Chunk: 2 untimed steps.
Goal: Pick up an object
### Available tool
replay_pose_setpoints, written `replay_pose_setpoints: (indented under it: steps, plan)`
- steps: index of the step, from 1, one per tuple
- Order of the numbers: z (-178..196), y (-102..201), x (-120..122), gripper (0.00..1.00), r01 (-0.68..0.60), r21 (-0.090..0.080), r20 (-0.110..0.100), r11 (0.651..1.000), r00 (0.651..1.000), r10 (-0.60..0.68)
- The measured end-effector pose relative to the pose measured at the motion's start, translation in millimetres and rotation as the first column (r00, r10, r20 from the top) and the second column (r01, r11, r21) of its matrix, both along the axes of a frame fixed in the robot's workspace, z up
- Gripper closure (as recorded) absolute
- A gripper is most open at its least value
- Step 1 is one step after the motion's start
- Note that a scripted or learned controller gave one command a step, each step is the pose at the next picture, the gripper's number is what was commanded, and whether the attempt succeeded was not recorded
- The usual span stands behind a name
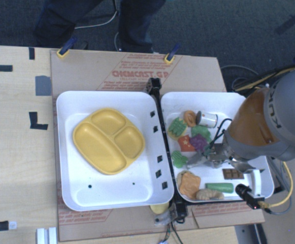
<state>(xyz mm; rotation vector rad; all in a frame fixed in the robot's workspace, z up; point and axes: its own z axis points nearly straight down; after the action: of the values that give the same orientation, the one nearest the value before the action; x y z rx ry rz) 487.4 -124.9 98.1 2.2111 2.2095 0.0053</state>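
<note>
Camera view: the arm (pixel 261 123) reaches in from the right, over the right bin (pixel 233 98). The hand (pixel 200 158) sits low among the small items in that bin, pointing toward the central divider. Whether it is spread or closed, I cannot tell; dark metal merges with clutter there.

Right bin contents, near the hand: purple piece (pixel 198 142) just above the tip, red piece (pixel 186 143) beside that, light green piece (pixel 179 159) just left of the tip toward the divider. Farther up: green leafy piece (pixel 176 127), orange round piece (pixel 190 118), small white cylinder (pixel 208 119). Toward the near wall: orange-tan piece (pixel 189 183), beige lumpy piece (pixel 206 194), dark green stick (pixel 220 187), lying roughly left-right.

Left bin (pixel 66 136) holds a yellow divided plate (pixel 108 140), well apart from the hand.

Judgement: the likeliest target is the light green piece, lying directly ahead of the hand toward the divider, with the purple piece close enough to get in the way. Nothing is visibly between the hand's tips, so no grasp is confirmed.
</note>
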Motion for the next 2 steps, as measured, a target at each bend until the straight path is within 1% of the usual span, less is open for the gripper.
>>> replay_pose_setpoints:
  steps: [1,2]
  plan:
    - [-11,28,46,0.0,-0.002,0.001,-0.005,1.0,1.0,0.002]
    - [-12,23,117,0.0,-0.004,0.007,-0.009,1.0,1.0,0.004]
